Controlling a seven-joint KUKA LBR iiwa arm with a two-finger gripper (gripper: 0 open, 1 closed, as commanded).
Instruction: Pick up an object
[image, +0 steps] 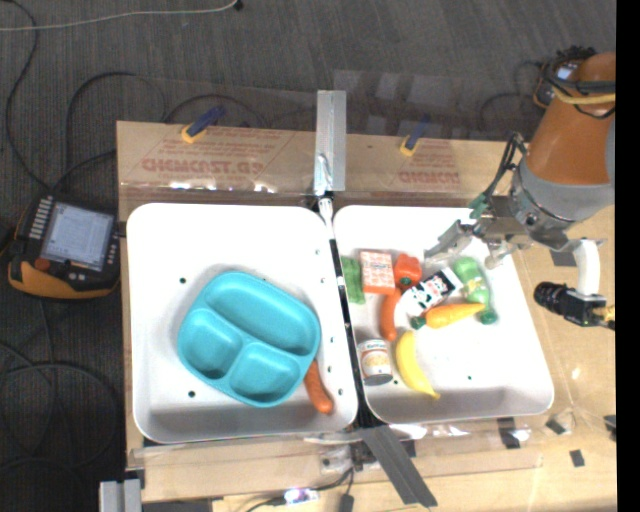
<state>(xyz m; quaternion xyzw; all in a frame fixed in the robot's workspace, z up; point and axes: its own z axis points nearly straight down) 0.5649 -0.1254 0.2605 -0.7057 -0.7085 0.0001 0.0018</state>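
Gripper (466, 240) above right bin (520, 390); toys (heaped) (430, 292) just below-left.

Reaching in from the right edge, orange band (573, 125) uppermost, grey wrist (560, 195) below it, slanting down and leftward. Gripper (468, 248) at the end, two fingers (445, 240) spread apart and pointing down-left, nothing between them. Hanging low, tips angled toward the left.
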